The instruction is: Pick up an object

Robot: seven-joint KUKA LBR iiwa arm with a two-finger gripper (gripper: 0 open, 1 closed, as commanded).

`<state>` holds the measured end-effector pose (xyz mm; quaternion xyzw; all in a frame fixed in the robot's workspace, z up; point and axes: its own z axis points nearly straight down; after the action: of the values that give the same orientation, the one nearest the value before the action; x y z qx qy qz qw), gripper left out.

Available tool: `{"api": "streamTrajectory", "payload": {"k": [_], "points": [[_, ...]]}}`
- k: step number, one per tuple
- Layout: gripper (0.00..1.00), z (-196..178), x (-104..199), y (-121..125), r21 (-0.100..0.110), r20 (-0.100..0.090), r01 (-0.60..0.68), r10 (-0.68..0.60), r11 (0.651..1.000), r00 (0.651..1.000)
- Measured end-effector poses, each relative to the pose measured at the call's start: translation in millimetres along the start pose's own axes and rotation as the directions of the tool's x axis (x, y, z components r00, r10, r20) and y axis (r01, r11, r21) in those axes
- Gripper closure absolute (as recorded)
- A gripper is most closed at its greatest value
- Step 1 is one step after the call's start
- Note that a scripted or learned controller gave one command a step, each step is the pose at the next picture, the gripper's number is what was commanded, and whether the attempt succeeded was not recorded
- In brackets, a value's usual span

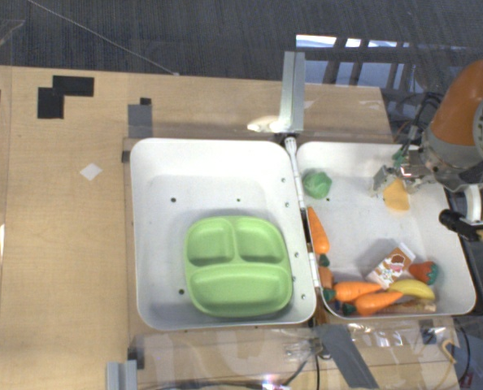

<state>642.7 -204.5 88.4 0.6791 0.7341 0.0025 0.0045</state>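
My gripper point(397, 182) hangs over the back right part of the right bin point(351, 162). A small yellow-orange piece point(397, 197) lies directly under its tip, touching or very close to it. Whether the piece is gripped is unclear. A green round toy point(316, 184) rests near the bin's back left corner. An orange carrot point(317, 232) lies along the left wall. At the front sit more carrots point(363, 292), a yellow banana point(412, 289) and a small printed carton point(391, 267).
The left bin point(156, 177) holds a green divided plate point(237, 265). A metal divider point(293, 88) stands behind the join between the bins. The grey arm with its orange band point(466, 112) comes in from the right, over the right bin's far edge.
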Motion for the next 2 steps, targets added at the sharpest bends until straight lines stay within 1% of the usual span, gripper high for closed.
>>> {"api": "streamTrajectory", "payload": {"k": [1, 2], "points": [[0.00, 0.0, 0.0, 0.0, 0.000, 0.000, 0.000, 0.000, 1.000, 1.000], [1.00, -13.4, 1.5, 4.1, -0.009, 0.001, 0.004, -0.004, 1.000, 1.000]]}}
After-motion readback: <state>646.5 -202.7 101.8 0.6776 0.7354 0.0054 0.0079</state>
